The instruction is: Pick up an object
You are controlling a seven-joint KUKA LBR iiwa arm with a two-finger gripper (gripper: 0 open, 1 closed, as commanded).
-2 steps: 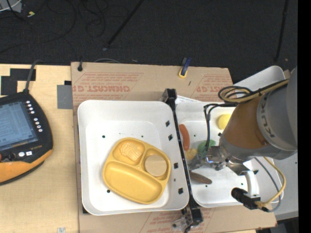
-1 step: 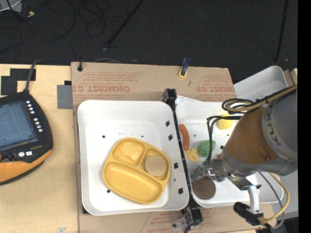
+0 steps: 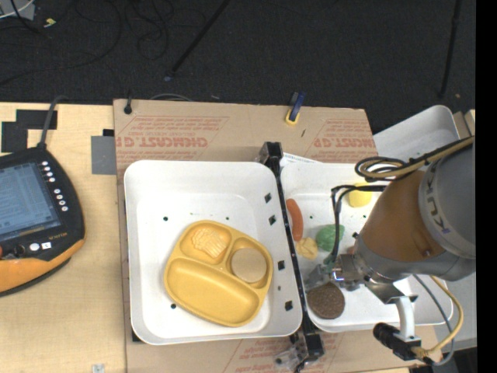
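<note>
The right bin (image 3: 311, 205) holds a thin orange-red sausage-like piece (image 3: 295, 218), a small pale yellow piece (image 3: 308, 247), a green leafy piece (image 3: 330, 235), a yellow piece (image 3: 359, 198) at the back and a round dark brown patty (image 3: 326, 301) near the front edge. My gripper (image 3: 330, 273) reaches down into this bin between the green piece and the patty. Its fingers are hidden under the wrist and arm (image 3: 404, 228), so I cannot make out what, if anything, lies between them.
The left bin (image 3: 155, 208) holds a yellow divided plate (image 3: 203, 287) with a waffle-like piece (image 3: 206, 242) and a round beige disc (image 3: 249, 265). A black divider (image 3: 281, 231) runs between the bins. A teach pendant (image 3: 31, 216) lies on the bench at left.
</note>
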